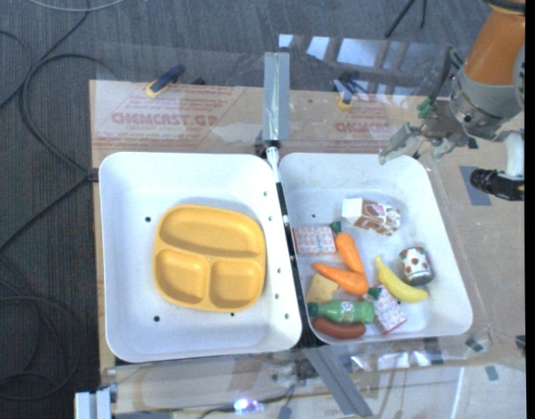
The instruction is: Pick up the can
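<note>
1. Pincer: the two-finger pincer on the grey arm with the orange band hangs over the far right corner of the right-hand shallow white bin, at its rim. Its fingers are spread wide apart, and nothing lies between them.

2. Task object: the small cylindrical can with a red-and-white printed wrapper lies on the floor of the right-hand bin, toward its right wall. It is touching or just beside the upper end of the yellow toy banana. The pincer and the can are well apart, with bare bin floor between them.

3. Neighbouring objects: two orange toy carrots lie near the middle of the same bin, a white and brown printed packet sits beyond them toward the far wall, and a green toy bottle rests above a red-brown toy sausage at the near edge.

4. Left-hand shallow white bin: it carries a yellow plastic tray with three compartments, apart from the task.

5. Progress, as a judgement: no part of the pick is done. The can is ungrasped and resting in the bin. Left to do are the travel across to the can, the descent, the closing of the fingers on it, and the lift. The banana close by leaves little room on that side.
</note>
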Controlling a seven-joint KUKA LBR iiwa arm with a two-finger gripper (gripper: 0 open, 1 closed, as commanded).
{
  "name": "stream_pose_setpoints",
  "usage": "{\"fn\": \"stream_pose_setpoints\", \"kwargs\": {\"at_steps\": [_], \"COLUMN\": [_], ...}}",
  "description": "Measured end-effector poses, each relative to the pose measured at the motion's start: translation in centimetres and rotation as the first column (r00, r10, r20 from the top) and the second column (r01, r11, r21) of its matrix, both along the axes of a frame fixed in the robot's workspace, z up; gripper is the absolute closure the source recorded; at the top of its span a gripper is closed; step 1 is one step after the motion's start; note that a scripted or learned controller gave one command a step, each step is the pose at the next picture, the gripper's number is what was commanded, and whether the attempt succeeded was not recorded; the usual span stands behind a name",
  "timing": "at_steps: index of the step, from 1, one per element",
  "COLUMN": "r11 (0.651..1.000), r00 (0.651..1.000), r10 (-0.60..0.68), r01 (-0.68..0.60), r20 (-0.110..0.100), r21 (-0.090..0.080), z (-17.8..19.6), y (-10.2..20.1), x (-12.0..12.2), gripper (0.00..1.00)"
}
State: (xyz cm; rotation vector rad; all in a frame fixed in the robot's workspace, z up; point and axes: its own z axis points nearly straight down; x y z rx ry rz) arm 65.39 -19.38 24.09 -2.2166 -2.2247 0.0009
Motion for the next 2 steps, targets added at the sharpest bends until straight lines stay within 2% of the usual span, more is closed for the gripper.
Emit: {"fn": "stream_pose_setpoints", "kwargs": {"at_steps": [1,2], "r11": [1.000,1.000], "r00": [1.000,1.000], "r10": [-0.029,-0.027], "r01": [0.029,0.027], "r20": [0.000,-0.001], "r21": [-0.002,-0.002], "z": [-10.60,-9.72], "y": [-2.89,-2.81], "x": [-3.82,-3.78], "gripper": [0.00,1.00]}}
